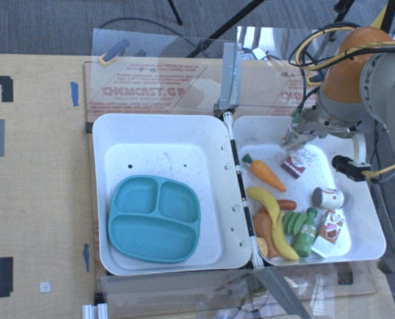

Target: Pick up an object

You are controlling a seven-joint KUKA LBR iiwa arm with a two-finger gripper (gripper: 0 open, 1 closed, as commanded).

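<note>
How wide the gripper (296, 137) is spread is too blurry to tell, and nothing shows in its grip. It hangs at the back of the right bin (364, 241), just above and to the left of a small red and white packet (298, 163). The big grey arm (357, 78) reaches over the back right corner of the right bin. The left bin (118, 128) touches the right bin's left side and holds a blue plate (154, 218). Inside the right bin, a yellow banana (272, 214) lies at the front left. An orange carrot (265, 173) lies behind it, near the left wall. A green bottle (304, 230) lies at the front, touching the banana. A little carton (330, 231) lies at the front right, and a tiny can (327, 197) sits just behind it.
</note>
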